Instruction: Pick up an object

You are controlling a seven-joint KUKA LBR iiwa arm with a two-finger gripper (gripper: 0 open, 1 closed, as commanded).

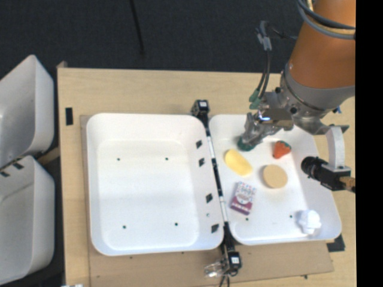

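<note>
The gripper (248,137) is lowered into the right bin (323,232), at its far left part, just above a dark green object (244,143). Whether that object is pinched cannot be told. A yellow piece (238,162), a tan disc (274,176), a red piece (281,150), a packet (243,198) and a white wad (309,220) are spread nearby.

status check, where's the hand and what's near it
Hand low in right bin, over a dark green object. Yellow piece just below. Grasp unconfirmed.
</note>
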